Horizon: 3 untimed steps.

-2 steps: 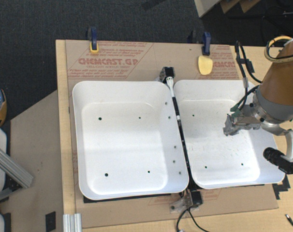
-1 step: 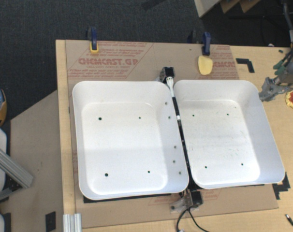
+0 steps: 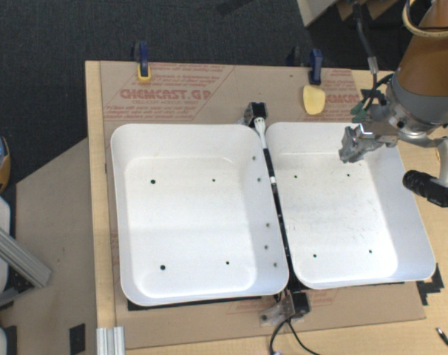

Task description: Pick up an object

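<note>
My gripper hangs over the far right part of the right white bin, under the grey wrist and orange-banded arm that comes in from the upper right. Nothing shows held under it. A small pale yellow object lies on the brown board just behind the right bin, outside it, to the left of and beyond the gripper. The left white bin stands beside the right one, with a black strip along the seam between them.
Two blue clamps hold the board's far edge. A black cylindrical part juts in at the right bin's right rim. Metal framing stands off the bench at the left. Cables lie at the front edge.
</note>
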Motion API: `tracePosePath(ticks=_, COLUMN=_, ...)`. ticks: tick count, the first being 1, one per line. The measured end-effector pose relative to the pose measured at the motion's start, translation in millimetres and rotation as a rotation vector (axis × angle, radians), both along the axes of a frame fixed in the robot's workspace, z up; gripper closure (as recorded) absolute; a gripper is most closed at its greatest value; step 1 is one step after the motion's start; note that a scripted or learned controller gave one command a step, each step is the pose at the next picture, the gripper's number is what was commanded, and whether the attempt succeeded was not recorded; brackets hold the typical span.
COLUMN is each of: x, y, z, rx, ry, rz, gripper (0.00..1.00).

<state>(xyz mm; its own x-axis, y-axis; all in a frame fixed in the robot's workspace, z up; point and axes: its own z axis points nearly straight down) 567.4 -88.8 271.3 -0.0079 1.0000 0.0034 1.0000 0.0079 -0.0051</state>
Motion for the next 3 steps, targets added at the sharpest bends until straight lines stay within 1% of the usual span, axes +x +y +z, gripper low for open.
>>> tracePosePath(ticks=1, x=3, y=14, z=177, rx=-0.006, ry=-0.025, rz=-0.004, gripper=1.0)
tracePosePath(ticks=2, x=73, y=59, z=78, rx=-0.002, ry=-0.004, rz=-0.004, gripper=1.0)
tracePosePath(ticks=3, x=99, y=186, z=4, rx=0.0, ry=0.001, rz=0.003, gripper=1.0)
